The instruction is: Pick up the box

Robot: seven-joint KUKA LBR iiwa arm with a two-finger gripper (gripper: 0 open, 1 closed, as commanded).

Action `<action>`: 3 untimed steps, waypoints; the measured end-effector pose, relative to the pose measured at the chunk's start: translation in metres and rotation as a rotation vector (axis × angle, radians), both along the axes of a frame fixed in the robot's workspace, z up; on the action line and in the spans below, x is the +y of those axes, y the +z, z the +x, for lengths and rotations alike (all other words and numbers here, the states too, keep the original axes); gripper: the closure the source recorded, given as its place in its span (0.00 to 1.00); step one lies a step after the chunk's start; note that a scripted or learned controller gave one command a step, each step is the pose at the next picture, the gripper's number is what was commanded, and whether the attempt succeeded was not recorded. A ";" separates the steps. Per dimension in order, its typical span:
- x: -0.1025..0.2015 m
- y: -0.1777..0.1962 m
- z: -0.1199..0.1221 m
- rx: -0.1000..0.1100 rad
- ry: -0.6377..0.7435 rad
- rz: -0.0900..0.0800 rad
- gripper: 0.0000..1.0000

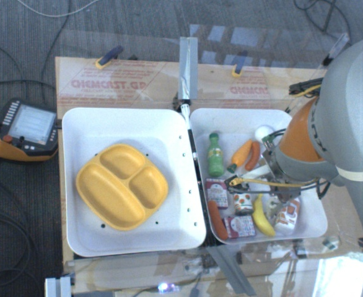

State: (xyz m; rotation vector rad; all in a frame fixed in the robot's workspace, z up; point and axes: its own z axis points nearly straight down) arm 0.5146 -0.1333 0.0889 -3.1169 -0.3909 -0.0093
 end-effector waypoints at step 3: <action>0.170 0.108 -0.018 0.014 -0.032 -0.002 0.00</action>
